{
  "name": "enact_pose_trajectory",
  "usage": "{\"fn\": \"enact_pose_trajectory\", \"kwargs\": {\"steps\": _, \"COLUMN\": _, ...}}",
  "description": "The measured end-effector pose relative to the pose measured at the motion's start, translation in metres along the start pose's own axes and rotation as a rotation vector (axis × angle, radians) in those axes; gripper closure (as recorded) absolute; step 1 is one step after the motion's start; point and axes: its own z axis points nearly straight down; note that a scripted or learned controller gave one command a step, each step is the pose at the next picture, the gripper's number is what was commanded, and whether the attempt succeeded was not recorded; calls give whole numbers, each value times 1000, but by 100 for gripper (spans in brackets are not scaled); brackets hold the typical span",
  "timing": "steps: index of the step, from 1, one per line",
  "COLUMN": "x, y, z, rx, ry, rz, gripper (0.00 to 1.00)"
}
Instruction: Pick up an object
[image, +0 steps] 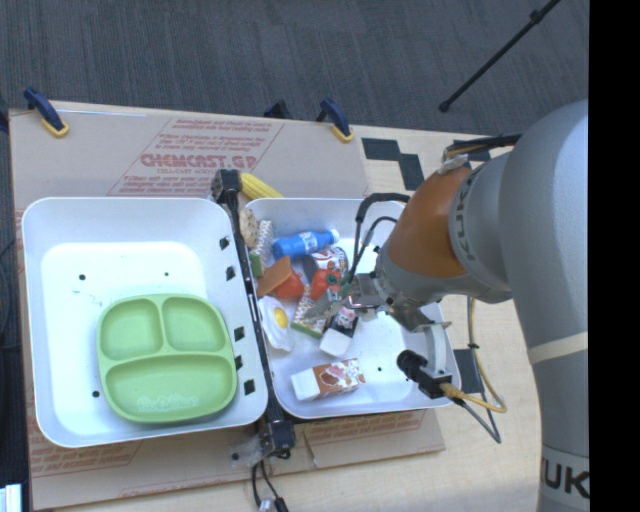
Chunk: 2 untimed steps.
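Observation:
The right bin (395, 395) holds a heap of small objects. A blue bottle (305, 242) lies near its far wall, and an orange-red piece (280, 278) sits below it to the left. A fried egg toy (277, 320) rests by the left wall. A small white block (335, 342) lies mid-bin. A brown and white carton (328, 380) lies near the front. My gripper (345, 303) is down in the heap, just above the white block and beside red and dark pieces. The wrist hides what lies under it.
The left bin (60, 240) carries a green divided plate (165, 355). A yellow item (262, 186) lies on the cardboard just beyond the bins. The arm's orange band (430, 235) and grey body cover the right bin's right side.

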Motion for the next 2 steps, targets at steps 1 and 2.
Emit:
{"fn": "enact_pose_trajectory", "kwargs": {"steps": 1, "x": 0, "y": 1, "z": -11, "rx": 0, "ry": 0, "rz": -2, "gripper": 100}}
{"fn": "enact_pose_trajectory", "kwargs": {"steps": 2, "x": 74, "y": -40, "z": -206, "rx": 1, "ry": 1, "rz": 0, "gripper": 100}}
